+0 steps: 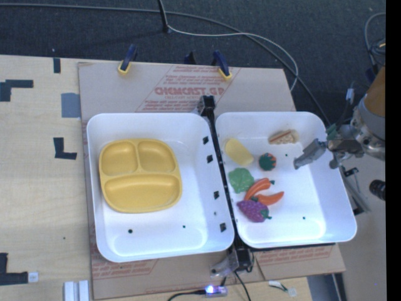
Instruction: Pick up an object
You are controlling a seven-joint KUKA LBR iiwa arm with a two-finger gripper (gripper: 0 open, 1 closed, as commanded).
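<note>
Toys lay in the right bin (313, 221): a yellow piece (238, 151), a bread slice (282, 137), a green-and-red fruit (267, 161), a green leafy piece (240, 179), two orange carrots (265, 192) and purple grapes (252, 210). The claw (311, 153) hung over that bin's right side, gripping nothing; whether it was released or clenched could not be told. The left bin (156, 234) held a yellow divided plate (140, 174).

A yellow 3-compartment plate (140, 174) lies flat in the left white bin (106, 243). Both bins sit on a brown cardboard sheet (182, 89) with red printing, held at its far edge by 2 blue-and-yellow clamps (128, 60). Black cables (250, 39) run across the dark carpet (75, 17) behind it. Grey and dark tape marks (70, 104) dot the pale wooden bench (37, 187) on the left.
</note>
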